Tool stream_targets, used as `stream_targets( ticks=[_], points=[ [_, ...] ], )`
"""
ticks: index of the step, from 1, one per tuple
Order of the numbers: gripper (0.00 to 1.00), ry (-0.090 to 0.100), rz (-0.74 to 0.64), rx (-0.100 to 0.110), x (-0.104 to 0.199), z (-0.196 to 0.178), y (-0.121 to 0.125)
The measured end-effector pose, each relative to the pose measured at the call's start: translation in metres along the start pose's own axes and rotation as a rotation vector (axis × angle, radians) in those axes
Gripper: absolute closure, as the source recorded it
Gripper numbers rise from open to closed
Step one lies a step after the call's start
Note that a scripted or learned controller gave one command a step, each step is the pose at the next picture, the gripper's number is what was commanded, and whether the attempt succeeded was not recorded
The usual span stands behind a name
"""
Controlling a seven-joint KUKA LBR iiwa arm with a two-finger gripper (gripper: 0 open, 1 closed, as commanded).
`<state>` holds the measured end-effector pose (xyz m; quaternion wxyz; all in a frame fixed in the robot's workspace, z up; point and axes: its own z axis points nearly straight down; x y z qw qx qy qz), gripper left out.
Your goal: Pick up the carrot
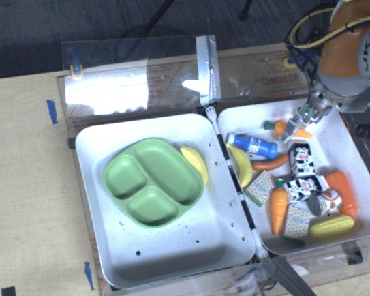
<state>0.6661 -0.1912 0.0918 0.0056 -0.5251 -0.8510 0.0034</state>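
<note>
A: Item one, worktop (31,222): we log two white bins side by side. Left bin (112,258) holds a green tray (152,181) with three compartments, and a yellow piece (195,163) touching the tray's right edge.

B: Right bin (364,172), contents?

A: We count a carrot (278,210), lying near the bin's lower left, tip toward the front wall, beside a patterned sponge (295,221). Above it a banana (242,168) along the left wall, a blue bottle (254,146), a sausage (270,163). To the right: a black-and-white box (302,173), a can (326,204), an orange pepper (341,186), a corn cob (331,227) by the front wall.

B: Arm and gripper?

A: Arm (351,64) enters from the right. Gripper (306,115) sits over the right bin's upper part, near a small orange piece (279,128), well apart from the carrot. We cannot tell how wide it stands; we see nothing between its tips
</note>
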Motion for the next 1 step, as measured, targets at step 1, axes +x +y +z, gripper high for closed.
stream_targets(
  ticks=[1],
  points=[
    [1.0,0.002,0.2,0.001,0.0099,-0.097,0.0019]
  ],
)
